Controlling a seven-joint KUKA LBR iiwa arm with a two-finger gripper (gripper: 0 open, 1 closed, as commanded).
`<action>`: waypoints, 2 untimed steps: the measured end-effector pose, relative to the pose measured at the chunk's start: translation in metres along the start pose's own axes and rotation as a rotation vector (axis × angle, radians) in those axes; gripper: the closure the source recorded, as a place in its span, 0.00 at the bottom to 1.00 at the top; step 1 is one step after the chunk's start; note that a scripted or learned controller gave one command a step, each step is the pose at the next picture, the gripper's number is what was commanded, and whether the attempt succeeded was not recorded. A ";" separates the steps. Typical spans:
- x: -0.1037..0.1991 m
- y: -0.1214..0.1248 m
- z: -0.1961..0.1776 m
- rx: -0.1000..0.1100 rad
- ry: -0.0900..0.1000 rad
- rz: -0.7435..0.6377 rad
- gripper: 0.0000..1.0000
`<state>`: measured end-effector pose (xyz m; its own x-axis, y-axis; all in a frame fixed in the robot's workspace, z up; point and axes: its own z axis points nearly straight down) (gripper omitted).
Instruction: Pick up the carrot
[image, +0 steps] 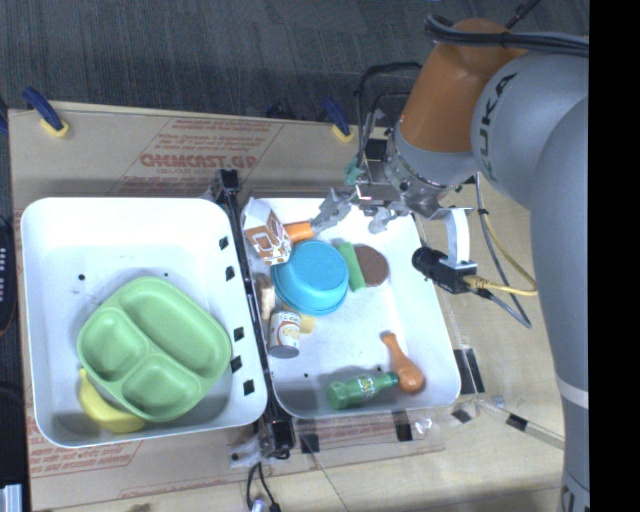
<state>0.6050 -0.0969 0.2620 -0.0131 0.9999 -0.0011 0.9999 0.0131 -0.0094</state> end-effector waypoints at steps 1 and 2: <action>-0.014 0.050 0.155 0.006 -0.007 -0.165 0.00; 0.006 0.055 0.021 -0.016 -0.005 -0.216 0.00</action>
